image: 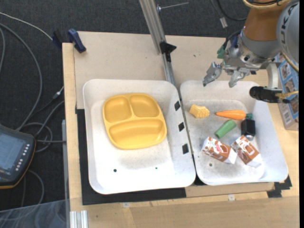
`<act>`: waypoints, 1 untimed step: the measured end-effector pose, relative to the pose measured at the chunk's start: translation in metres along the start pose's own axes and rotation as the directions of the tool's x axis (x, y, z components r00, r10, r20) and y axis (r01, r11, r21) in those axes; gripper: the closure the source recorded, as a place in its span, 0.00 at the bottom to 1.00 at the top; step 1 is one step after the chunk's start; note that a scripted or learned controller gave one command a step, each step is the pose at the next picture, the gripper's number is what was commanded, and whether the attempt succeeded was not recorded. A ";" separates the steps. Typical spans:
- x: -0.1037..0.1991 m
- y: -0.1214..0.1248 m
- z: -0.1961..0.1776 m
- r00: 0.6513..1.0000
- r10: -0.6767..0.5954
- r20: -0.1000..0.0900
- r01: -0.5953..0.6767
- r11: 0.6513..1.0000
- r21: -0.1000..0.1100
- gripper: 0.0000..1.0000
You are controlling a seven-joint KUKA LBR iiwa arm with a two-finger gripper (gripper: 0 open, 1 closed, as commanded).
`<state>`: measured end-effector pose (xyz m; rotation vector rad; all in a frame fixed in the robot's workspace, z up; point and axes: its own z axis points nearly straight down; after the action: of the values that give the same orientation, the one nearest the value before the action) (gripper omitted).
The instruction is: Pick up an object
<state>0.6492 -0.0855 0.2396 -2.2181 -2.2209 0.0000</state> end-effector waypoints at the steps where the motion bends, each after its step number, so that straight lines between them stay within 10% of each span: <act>1: 0.000 0.000 0.000 1.000 0.000 0.000 0.000 1.000 0.000 0.00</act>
<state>0.6492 -0.0855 0.2396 -2.2178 -2.2215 0.0006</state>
